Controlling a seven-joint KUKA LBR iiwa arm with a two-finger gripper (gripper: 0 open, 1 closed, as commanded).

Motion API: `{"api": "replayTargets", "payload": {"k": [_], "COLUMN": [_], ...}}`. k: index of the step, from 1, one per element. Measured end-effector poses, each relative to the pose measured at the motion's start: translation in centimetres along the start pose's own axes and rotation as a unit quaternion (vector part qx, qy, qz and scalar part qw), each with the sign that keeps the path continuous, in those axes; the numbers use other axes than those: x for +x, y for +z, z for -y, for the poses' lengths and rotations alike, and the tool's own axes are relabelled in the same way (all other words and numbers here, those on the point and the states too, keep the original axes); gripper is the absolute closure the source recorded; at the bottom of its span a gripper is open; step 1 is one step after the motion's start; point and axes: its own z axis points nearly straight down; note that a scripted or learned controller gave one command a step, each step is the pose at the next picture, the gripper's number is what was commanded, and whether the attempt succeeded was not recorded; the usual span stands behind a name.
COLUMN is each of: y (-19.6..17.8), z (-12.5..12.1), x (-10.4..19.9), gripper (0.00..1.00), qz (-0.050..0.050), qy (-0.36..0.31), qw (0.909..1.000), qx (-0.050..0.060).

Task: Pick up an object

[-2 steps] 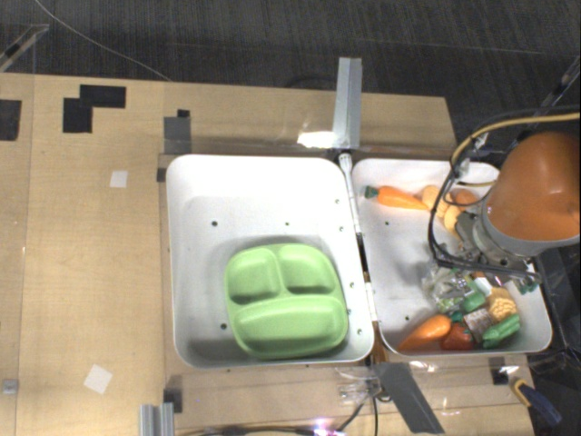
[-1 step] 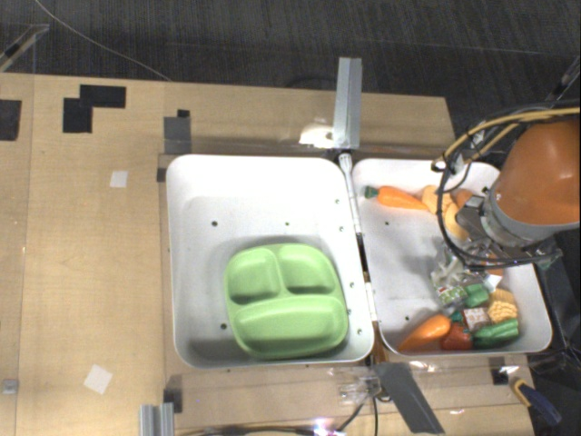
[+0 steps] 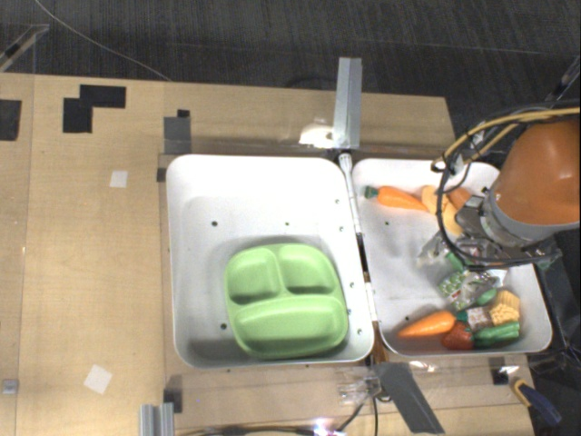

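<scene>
Orange and grey fill the right side of the camera view, where the arm (image 3: 536, 184) leans in over the right bin (image 3: 399, 243) and its wrist hides the tool beneath it. The gripper (image 3: 467, 257) hangs low over the middle of that bin, close to its right wall; whether it is released or clenched on anything I cannot tell, since the wrist covers it.

Candidate things for the pick lie crowded in this bin. One carrot (image 3: 399, 197) rests along the far edge, near the bin's far left corner. A second carrot (image 3: 427, 324) lies by the near edge. Just right of it, toward the near right corner, sit a red piece (image 3: 458, 337), a green vegetable (image 3: 497, 333) and a yellow waffle-like block (image 3: 504, 308), all touching or nearly so. A crinkled packet (image 3: 458, 284) lies just under the tool.

The left bin (image 3: 195, 207) carries a green divided tray (image 3: 286, 300) toward its near edge, well apart from the arm.

The risk, as I judge it, is the clutter: closing among packed items may pinch two at once, or nudge one aside and grip nothing. The packet looks thin and slick and may slide free. Working close to the right wall could also catch the tool on the rim.
</scene>
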Motion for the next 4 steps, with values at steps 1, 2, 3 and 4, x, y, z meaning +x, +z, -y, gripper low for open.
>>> {"api": "replayTargets", "payload": {"k": [1,2,3,4], "y": [4.1,4.1,2.7,-11.6], "z": [-1.4,-4.9,-4.8,-2.3], "x": [1.5,-2.0,-2.6,-8.0], "gripper": [0.0,0.0,1.0,1.0], "qz": [0.002,0.002,0.009,0.002], "qy": [-0.002,-0.067,-0.067,0.077], "qw": [1.0,0.9978,0.9976,0.997], "qx": [0.004,0.006,0.01,0.003]}}
